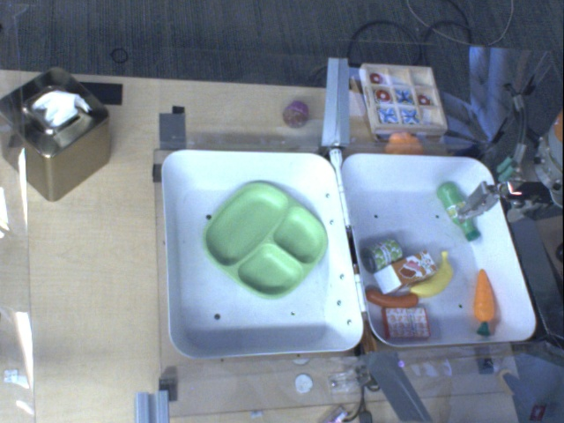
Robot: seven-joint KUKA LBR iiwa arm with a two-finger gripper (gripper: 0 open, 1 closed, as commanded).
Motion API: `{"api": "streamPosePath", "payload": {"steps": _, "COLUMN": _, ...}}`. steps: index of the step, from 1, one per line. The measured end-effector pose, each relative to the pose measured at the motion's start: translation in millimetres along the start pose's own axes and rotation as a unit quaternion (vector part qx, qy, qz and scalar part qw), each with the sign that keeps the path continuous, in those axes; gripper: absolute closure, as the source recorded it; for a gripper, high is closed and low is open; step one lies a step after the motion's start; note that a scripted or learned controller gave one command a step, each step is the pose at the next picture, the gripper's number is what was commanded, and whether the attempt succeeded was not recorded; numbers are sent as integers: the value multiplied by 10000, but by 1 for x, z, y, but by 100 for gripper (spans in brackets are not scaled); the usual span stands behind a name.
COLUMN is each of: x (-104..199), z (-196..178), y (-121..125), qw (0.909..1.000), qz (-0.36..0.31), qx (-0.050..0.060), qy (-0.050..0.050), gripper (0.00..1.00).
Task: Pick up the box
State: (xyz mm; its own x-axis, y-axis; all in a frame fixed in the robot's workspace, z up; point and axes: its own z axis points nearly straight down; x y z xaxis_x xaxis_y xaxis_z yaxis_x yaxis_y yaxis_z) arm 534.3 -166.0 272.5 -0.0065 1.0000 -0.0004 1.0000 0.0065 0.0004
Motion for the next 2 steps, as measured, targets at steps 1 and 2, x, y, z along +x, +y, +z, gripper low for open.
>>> {"api": "streamPosePath", "payload": {"steps": 1, "x": 54, "z": 142, "y": 11, "qw": 9999, "qz": 101, "qx": -96, "qy": -7, "gripper": 0}}
{"api": "streamPosePath", "payload": {"steps": 2, "x": 55, "z": 133, "y": 14, "qw": 9999, "qz": 91, "qx": -105, "qy": -3, "gripper": 100}}
